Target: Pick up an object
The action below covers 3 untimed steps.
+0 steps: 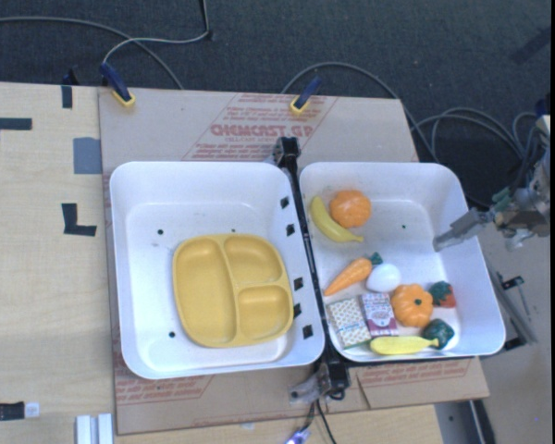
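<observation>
You're seeing the gripper (453,231) hovering at the right bin's (462,197) 3 o'clock rim; grip state unclear.

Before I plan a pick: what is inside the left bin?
The left bin holds a yellow tray with three compartments, nothing visibly in them. Whatever lies beneath the tray is covered.

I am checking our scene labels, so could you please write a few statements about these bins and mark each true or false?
1. The yellow tray lies in the left bin. True.
2. The orange touches a banana. True.
3. The carrot lies on the tray. False: it is in the right bin.
4. The gripper holds the pumpkin. False: the pumpkin rests in the bin, apart from it.
</observation>
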Tool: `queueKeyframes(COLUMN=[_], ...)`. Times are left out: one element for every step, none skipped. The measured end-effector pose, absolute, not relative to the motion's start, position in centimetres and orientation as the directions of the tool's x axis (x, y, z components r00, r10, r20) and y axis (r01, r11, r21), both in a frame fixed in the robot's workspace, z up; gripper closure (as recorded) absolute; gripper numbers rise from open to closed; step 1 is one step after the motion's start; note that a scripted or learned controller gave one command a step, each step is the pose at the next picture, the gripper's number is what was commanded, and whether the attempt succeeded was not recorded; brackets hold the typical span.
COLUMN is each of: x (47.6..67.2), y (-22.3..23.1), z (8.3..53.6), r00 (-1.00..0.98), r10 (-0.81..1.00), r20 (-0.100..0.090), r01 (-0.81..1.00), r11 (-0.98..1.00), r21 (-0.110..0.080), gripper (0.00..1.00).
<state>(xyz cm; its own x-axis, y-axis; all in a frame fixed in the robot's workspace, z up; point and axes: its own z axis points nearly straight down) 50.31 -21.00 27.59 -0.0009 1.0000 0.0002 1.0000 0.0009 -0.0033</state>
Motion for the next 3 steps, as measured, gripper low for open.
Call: queueKeyframes(x=[52.4, 58.2, 61.6], y=[-19.4, -13.6, -12.9], z=[8.4, 8.5, 8.5], r00=[-0.001, -0.004, 0.002], r10=[1.0, 1.0, 1.0], r20=[0.001, -0.001, -0.014], r01=[1.0, 1.0, 1.0], r11=[0.001, 0.004, -0.002], r21=[-0.002, 0.004, 0.0], gripper=[0.0, 0.0, 0.0])
